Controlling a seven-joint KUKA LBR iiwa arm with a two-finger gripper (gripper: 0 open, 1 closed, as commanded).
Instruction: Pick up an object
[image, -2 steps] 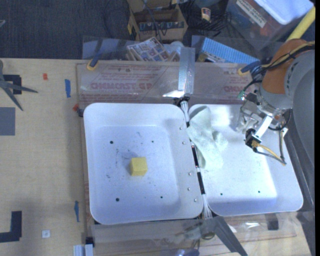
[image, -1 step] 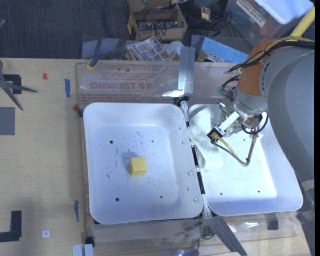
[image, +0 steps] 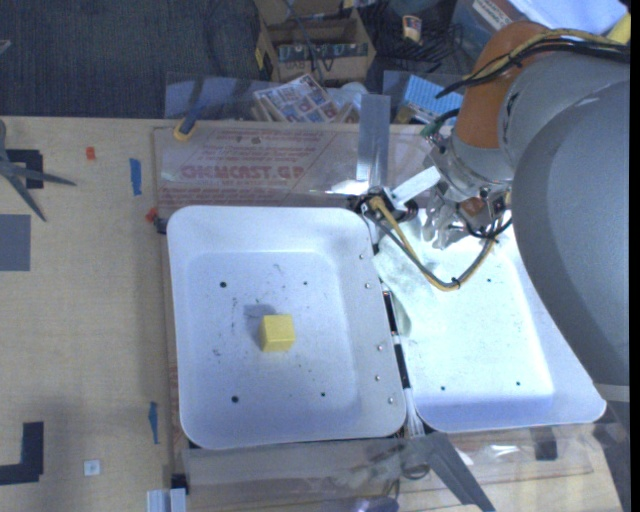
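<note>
A small yellow foam-like cube (image: 278, 333) sat alone in the left shallow white bin (image: 200, 250); the gripper (image: 447, 222) hovered over the right bin (image: 500, 380), its grip unreadable.

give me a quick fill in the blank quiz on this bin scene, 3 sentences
1. The block lying in the left bin is ____ in colour.
2. The gripper hangs over the ____ bin.
3. The band above the arm's wrist is ____.

Missing words: yellow; right; orange
</note>
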